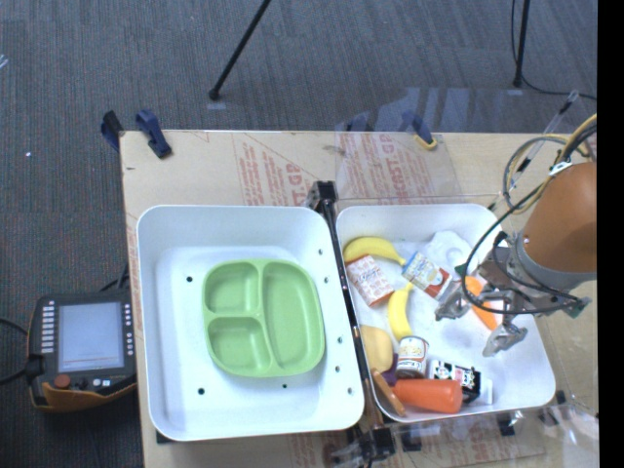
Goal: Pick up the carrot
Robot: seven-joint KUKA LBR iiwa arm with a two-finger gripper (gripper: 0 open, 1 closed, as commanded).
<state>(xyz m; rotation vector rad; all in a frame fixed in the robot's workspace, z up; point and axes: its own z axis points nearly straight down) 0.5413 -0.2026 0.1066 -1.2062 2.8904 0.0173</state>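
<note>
Orange carrot [427, 395] | right bin [531, 378] front edge, untouched | gripper [482, 322] fingers apart near right rim, holding nothing, poised to grasp

Right bin [507, 398] is crowded: bananas [375, 250], packets [369, 279], a can [412, 355] and a carton [458, 378] pack its left and front around the carrot [427, 395]. Bare floor shows at front right. Left bin [156, 261] has open margins around the green tray [263, 317]. Something orange [478, 305], maybe food, sits under the gripper [478, 322].
</note>
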